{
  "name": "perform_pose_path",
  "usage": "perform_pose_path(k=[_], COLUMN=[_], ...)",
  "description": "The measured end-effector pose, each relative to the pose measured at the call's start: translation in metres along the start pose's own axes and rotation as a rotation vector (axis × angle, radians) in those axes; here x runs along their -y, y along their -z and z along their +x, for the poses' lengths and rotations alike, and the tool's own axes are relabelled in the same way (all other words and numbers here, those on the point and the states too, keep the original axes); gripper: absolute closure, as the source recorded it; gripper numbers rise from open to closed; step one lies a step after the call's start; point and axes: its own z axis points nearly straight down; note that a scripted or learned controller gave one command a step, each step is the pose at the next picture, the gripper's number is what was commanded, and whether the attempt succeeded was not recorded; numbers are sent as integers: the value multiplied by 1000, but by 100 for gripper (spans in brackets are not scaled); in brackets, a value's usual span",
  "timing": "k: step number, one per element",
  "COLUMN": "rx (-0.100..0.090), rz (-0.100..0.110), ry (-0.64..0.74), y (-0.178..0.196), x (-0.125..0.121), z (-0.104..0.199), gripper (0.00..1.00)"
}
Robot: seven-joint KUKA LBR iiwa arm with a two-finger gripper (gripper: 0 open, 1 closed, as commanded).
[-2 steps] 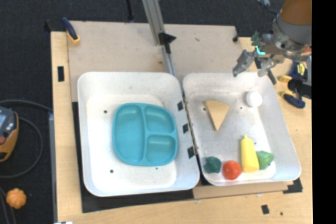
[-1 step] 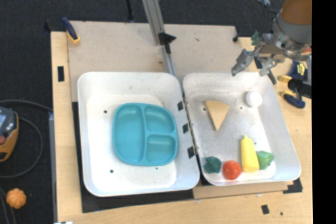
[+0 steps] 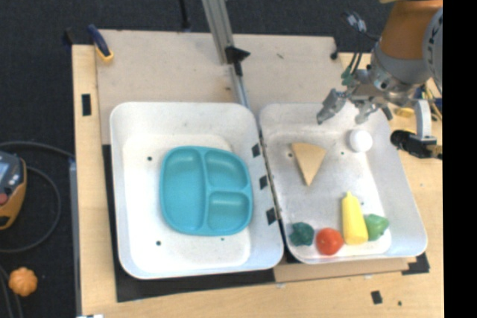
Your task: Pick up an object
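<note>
Tomato [image 3: 329, 240] nearest, right bin's [image 3: 406, 182] near edge. Claw [image 3: 349, 107] spread, nothing held, hovering at far edge. Step: approach; next, descend onto white ball [image 3: 360, 140].

Matt teal plastic tray [image 3: 206, 190], smooth white bins [image 3: 186, 115], raw wooden bench [image 3: 164, 67]

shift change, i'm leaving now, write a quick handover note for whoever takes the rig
Gripper: fingers spread open, holding nothing, at the far edge of the right bin.
In the right bin: white ball just near the gripper, tan wedge mid-bin, and along the near edge a dark green piece, red tomato, yellow bottle and green item.
Left bin: teal divided plate.
Done: nothing picked yet.
Left: grasp and lift one object.
</note>
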Motion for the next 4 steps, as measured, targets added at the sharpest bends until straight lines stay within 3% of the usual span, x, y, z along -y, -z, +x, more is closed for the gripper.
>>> perform_pose_path(k=[2, 3, 4], rx=[0, 2, 0], rz=[-1, -8, -9], ry=[-1, -1, -1], y=[-105, -91, -39], x=[-2, -4, 3], z=[4, 3, 7], gripper=[0, 100, 100])
